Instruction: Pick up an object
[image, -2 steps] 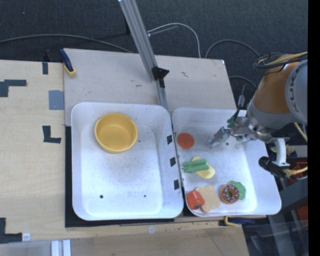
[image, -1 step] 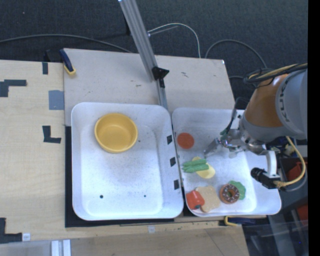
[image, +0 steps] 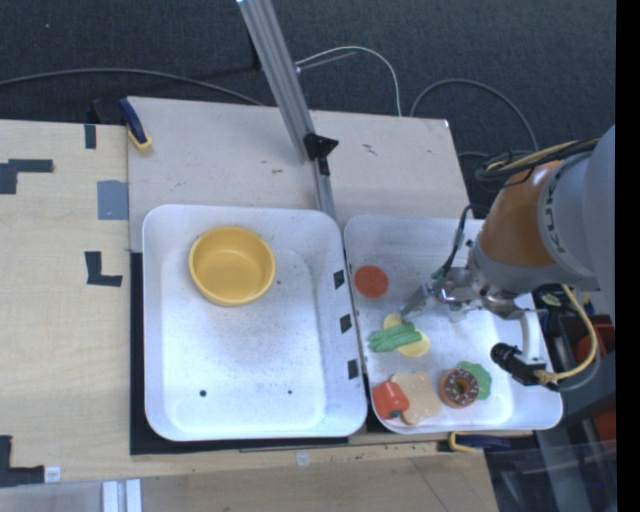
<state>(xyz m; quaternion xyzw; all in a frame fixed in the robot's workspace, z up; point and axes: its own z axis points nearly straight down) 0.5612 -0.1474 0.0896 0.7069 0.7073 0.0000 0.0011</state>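
My gripper (image: 420, 298) hangs over the middle of the right bin (image: 420, 232), reaching in from the right. Just below and left of it lies a green and yellow toy (image: 398, 338). A flat orange-red disc (image: 371, 281) lies to its left near the bin's left wall. A red and tan piece (image: 400, 398) sits at the bin's front. A brown donut on a green piece (image: 463, 386) lies at the front right. I see nothing held in the gripper.
The left bin (image: 250, 400) holds a yellow bowl (image: 232, 264) at its back left. A slanted metal pole (image: 290, 95) rises behind the two bins. Cables (image: 560, 360) hang off the arm at the right bin's right edge.
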